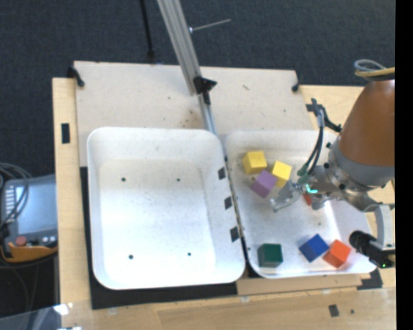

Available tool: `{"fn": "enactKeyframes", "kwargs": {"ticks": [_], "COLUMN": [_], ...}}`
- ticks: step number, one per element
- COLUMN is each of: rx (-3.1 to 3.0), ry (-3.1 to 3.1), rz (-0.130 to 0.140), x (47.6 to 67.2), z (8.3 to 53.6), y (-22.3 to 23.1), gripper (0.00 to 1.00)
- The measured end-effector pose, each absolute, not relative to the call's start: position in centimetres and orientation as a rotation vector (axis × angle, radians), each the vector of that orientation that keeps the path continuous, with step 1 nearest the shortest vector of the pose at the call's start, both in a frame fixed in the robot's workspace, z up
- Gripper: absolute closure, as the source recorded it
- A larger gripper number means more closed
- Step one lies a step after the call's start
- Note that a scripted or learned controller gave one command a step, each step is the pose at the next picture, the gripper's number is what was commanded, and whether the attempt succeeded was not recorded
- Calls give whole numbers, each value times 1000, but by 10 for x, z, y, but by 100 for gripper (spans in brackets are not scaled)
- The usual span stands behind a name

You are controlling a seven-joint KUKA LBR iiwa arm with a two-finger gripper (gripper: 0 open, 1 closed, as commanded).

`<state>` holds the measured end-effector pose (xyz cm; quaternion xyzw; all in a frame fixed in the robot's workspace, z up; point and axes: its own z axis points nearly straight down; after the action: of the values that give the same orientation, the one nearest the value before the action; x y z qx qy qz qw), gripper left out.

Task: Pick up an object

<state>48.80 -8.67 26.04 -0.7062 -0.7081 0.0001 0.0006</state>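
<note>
Over the right bin [330,215], the gripper [283,199] sits low, just beside the purple cube [263,183] and the yellow cube [281,171] behind it. Can't tell the claw's state from this angle; metal tip is a blur and nothing is visibly between it.

Second yellow cube [255,161] is touching or nearly touching the purple one, so the three form a tight cluster near the bin's left wall. Green cube [270,254], blue cube [314,247] and orange cube [338,253] lie along the near edge, well apart from the tool.

Risks as I see them:
- Cluster is too packed: a descent probably lands on a cube's top or edge, not around it, and just shoves the group.
- Closing could catch a corner of purple and squirt it sideways.
- Pushed cubes may jam against the divider wall.
- Left bin [158,205] is irrelevant for now.

Isolated blue or green looks like the safer target.
</note>
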Motion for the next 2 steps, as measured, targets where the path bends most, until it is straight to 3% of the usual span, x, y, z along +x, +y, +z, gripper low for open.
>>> {"fn": "enactKeyframes", "kwargs": {"ticks": [1,2], "rx": [-2224,-2223], "ry": [-2221,-2218], "rz": [-3,5], "x": [488,493], "z": [262,216], "y": [-87,-94], "gripper": [0,0]}}
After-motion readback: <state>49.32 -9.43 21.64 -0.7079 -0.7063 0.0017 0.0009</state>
